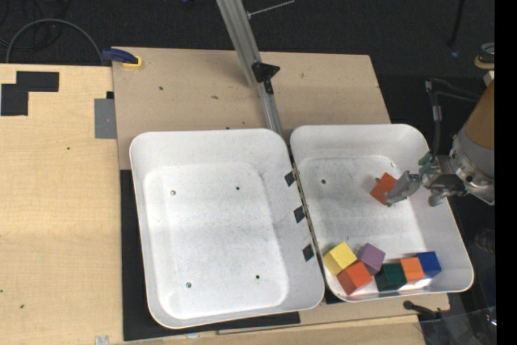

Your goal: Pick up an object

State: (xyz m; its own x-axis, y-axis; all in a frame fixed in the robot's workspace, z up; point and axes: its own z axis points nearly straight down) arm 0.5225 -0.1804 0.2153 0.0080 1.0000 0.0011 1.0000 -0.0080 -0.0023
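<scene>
While the two-finger metal gripper (401, 188) sits by the right bin's (355, 137) far right edge, touching a small orange-red block (382, 189), I cannot tell if it grips. Caught by one corner, the block could slip and drop.

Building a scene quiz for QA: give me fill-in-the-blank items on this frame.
1. The coloured cubes lie in the ____ shallow white bin.
2. The gripper is beside a lone ____ cube.
3. The yellow cube touches a ____ cube in front of it.
4. The blue cube sits at the cluster's ____ end.

Answers: right; orange; red; right
</scene>
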